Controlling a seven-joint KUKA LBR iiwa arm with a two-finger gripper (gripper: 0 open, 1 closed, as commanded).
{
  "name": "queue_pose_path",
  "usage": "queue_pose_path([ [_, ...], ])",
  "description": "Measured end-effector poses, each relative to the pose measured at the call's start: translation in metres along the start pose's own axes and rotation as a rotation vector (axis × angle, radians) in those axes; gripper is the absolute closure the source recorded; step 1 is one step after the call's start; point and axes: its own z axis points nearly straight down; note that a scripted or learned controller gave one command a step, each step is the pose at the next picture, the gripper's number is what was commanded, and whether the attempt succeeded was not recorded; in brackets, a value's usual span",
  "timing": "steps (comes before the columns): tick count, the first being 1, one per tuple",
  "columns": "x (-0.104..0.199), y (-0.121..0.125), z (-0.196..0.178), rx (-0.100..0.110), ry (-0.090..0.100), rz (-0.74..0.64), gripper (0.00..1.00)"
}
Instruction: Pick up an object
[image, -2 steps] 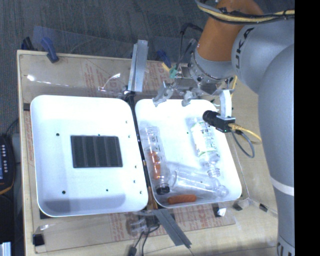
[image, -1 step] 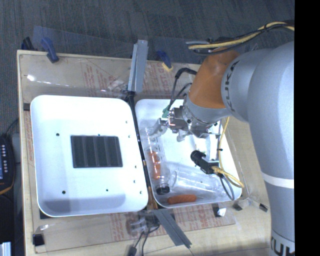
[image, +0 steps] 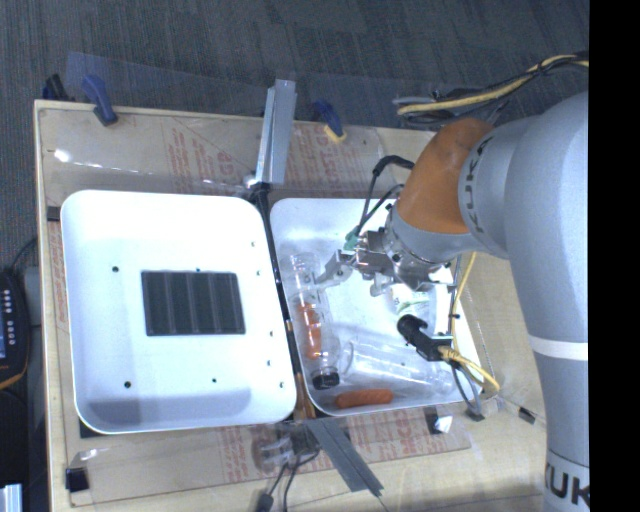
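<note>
My gripper (image: 338, 266) hangs low over the upper middle of the right bin (image: 300, 215), pointing left from the grey wrist. Just to its left a clear plastic bottle (image: 311, 318) with orange contents lies along the bin's left wall, a black cap (image: 325, 380) at its near end. The bottle's top end is close to the gripper, and I cannot tell whether they touch. An orange sausage-shaped object (image: 363, 399) lies by the front wall. A clear plastic item (image: 395, 362) rests in the bin's lower middle.
The left bin (image: 100, 230) holds a black ridged rectangular block (image: 193, 302) near its middle. A metal divider bar (image: 274, 130) stands between the bins at the back. Blue clamps (image: 100, 100) grip the bench's far edge.
</note>
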Motion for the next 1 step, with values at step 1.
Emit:
queue_pose_path([
  [1,-0.0526,0.0004,-0.0300,-0.002,0.000,0.022,0.00],
])
